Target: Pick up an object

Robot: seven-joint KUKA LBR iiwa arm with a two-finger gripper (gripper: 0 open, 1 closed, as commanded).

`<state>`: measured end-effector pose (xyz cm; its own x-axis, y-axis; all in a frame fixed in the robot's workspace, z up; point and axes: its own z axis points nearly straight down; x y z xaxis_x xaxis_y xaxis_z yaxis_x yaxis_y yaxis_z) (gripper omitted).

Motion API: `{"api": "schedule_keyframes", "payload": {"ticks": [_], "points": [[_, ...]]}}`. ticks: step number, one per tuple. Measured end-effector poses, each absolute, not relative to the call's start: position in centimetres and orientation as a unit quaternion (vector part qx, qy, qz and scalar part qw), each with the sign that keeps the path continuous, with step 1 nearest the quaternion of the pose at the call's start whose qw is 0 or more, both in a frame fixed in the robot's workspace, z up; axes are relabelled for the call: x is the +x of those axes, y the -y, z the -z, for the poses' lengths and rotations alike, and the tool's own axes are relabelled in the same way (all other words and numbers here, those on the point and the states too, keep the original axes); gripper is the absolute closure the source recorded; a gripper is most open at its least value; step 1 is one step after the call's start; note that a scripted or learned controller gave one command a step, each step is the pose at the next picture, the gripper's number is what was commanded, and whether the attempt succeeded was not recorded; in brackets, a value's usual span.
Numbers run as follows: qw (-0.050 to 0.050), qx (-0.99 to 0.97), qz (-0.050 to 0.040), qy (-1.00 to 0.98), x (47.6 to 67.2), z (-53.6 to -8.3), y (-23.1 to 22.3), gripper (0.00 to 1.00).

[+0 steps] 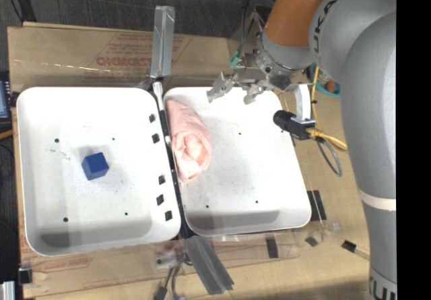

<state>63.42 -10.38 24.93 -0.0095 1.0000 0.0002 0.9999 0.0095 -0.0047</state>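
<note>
Over right bin's 12 o'clock rim, two-finger gripper [234, 90] hangs, fingers apart, nothing held; rolled pink cloth [186, 138] at 9 o'clock may slump from pinch.

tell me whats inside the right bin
A rolled pink cloth lies inside the right bin, against its left wall. The remaining floor shows only white with small dark dots. Whatever sits beneath the cloth is covered. The pincer hovers at the bin's far edge.
</note>
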Motion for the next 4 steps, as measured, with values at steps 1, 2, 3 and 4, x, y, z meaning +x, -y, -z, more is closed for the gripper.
{"api": "schedule_keyframes", "payload": {"ticks": [1, 2, 3, 4], "points": [[0.002, -0.695, -0.0022, 0.719, 63.7, -12.6, 10.7, 0.00], [0.000, -0.641, -0.0005, 0.768, 63.1, -19.3, 7.9, 0.00], [0.001, -0.658, -0.0008, 0.753, 60.2, -9.2, 11.7, 0.00], [-0.001, -0.600, 0.0001, 0.800, 62.3, -9.3, 10.3, 0.00]]}}
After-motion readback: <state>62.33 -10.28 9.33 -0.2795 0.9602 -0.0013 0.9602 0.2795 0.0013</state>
